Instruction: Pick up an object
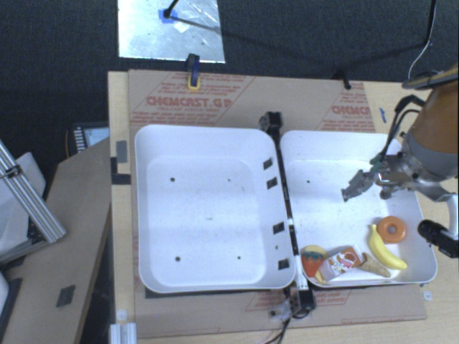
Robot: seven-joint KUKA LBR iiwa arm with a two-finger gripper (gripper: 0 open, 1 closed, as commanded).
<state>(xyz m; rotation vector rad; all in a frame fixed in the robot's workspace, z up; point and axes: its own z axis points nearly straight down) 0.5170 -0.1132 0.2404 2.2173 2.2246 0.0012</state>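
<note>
**Gripper over right bin, nothing between the fingers**

Gripper [353, 187] sits above the bare floor of the right bin [323, 156], fingers pointing toward the divider; can't tell whether they are apart or together at this angle. Nothing visible in them.

All objects are clustered toward the camera from the gripper, in the bin's near corner, well apart from the fingertips:
- 1 banana [384, 248], long axis running diagonally from just beside the donut down toward the near rim, curved.
- 1 orange donut [391, 228], just beside the banana's upper end, nearest item to the gripper.
- 1 red-and-white packet [341, 262], lying flat, long axis roughly along the near rim.
- 1 orange-red round fruit [313, 260], touching the packet, closest to the divider.
- 1 brown wedge [375, 266] between packet and banana.

Left bin [208, 206] beyond the divider. 2 bins total.
</note>
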